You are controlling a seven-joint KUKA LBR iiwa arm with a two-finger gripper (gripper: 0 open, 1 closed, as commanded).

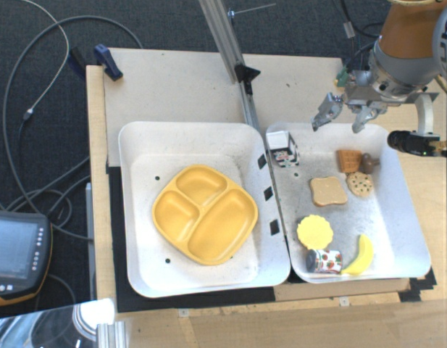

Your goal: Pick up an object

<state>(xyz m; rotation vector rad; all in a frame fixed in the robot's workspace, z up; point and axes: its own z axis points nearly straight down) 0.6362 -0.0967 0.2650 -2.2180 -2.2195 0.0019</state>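
From where I stand, the gripper (342, 116) hangs above the far edge of the right bin (415, 227), near the far left corner of it; its two fingers (326, 113) are apart and there is nothing between them; so no object is taken yet.

The objects all lie in the right bin. At the far left there is a small white toy car (281, 148); more to the right a brown block (348, 159) with a dark piece touching it, and a chocolate chip cookie (360, 185) just beside; in the middle a slice of toast (328, 191); nearer to me a yellow round disc (314, 231), a small printed can (324, 261) lying on its side, and a banana (361, 256). The left bin (136, 267) holds a yellow divided plate (204, 214).

The toy car is nearest to the gripper, so I judge it the likely choice. These look like plastic play food; I think they are light, stiff and not fragile, but smooth, so they may slip. The toast, the cookie and the disc lie flat and low; the fingers would have little to close on. The car and the brown block stand higher; I would take either across its narrow sides. The car lies close to the bin wall, and one finger could hit this wall; the can may roll away when touched.
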